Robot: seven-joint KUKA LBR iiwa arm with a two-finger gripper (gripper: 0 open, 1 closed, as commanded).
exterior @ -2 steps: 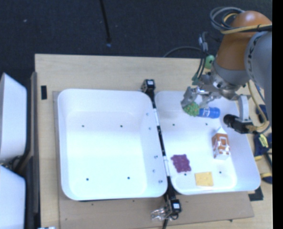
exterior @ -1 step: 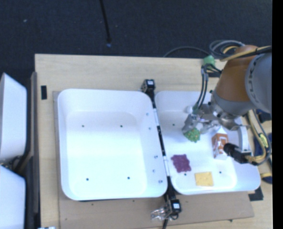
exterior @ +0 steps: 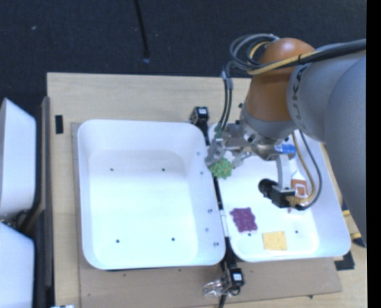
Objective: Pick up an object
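At frame centre the gripper [exterior: 224,159] hangs over the right bin [exterior: 319,236], fingers apparently clenched on a green lump [exterior: 221,168], seemingly lifting it clear.

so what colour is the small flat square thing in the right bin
Yellow: the small flat square piece shows clearly in the camera view.
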